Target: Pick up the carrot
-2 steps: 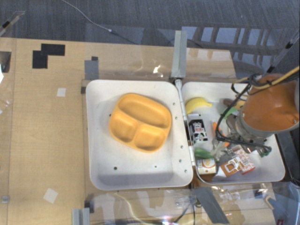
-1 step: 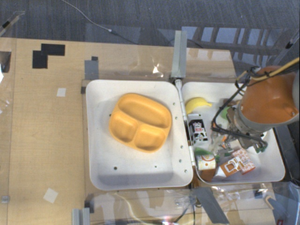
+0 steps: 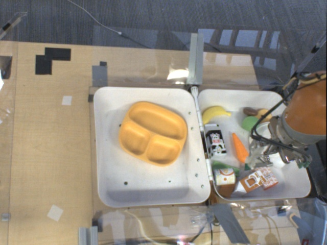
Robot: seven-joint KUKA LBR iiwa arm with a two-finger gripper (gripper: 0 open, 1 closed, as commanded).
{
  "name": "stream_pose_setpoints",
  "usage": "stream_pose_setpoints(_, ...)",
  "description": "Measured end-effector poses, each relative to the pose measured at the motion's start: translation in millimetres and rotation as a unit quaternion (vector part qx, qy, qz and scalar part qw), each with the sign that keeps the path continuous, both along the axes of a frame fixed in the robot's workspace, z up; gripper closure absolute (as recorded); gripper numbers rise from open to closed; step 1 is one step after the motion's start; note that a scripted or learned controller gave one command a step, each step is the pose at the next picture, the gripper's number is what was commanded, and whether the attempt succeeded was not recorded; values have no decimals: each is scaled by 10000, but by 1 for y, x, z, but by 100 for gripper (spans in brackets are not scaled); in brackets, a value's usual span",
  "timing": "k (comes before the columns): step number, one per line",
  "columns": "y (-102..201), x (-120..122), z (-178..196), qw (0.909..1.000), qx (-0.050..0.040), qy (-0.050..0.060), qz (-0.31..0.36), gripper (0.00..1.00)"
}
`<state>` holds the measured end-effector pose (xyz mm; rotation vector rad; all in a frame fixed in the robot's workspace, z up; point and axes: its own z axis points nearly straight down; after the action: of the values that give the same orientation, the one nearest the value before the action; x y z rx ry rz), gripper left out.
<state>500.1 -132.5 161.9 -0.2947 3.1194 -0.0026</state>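
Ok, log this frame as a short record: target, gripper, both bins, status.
target: carrot, lying in the right bin, tip toward the near edge
gripper: gripper low in the right bin, just right of the carrot; grasp state unclear
left bin: left bin holds a yellow divided plate
right bin neighbours: banana, small black-and-white carton, green item, printed packets
status: carrot not seen lifted
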Motion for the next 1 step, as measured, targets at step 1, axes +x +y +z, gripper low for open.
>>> stream_pose_setpoints(1, 26, 9, -64, 9767, 20, 10, -2145, 100)
